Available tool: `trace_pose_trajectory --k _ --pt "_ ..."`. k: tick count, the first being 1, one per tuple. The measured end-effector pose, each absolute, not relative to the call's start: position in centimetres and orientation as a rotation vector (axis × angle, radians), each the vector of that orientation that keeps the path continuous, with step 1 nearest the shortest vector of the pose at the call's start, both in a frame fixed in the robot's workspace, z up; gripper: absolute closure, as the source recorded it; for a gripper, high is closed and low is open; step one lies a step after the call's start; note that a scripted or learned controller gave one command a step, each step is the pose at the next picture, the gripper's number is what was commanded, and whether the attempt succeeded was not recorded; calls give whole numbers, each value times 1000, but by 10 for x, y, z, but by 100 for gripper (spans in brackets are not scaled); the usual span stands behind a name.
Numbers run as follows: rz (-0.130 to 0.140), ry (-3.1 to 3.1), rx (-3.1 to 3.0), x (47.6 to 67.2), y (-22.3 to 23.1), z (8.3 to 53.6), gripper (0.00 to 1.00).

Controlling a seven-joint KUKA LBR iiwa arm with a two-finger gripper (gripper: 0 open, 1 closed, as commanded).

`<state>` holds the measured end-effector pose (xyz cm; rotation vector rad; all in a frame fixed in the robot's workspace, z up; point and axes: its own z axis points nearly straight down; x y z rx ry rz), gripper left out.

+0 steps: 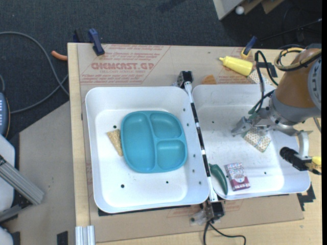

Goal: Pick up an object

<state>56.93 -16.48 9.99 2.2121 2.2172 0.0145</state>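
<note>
Down in the right bin (214, 102) with gripper (254, 128) fingers spread open, straddling nothing yet, right above the patterned pad (258, 140) lying flat mid-bin — looks light, soft, thin, likely best pinched at a raised edge, not pressed flat.

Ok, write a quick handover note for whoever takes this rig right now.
Gripper: down in the right bin, over a patterned pad; grip can't be judged.
Right bin also has a small packet and a green item near the front.
Left bin: teal tray lying on a tan piece.
Done: no lift seen.
Left: grasp and raise one object.
</note>
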Motion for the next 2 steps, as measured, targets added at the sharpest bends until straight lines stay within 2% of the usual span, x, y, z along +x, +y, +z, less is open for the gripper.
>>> trace_pose_trajectory --k 1,2 --pt "0 2220 2219 597 -197 114 0" --pt "-2 2223 2222 568 -193 119 0"
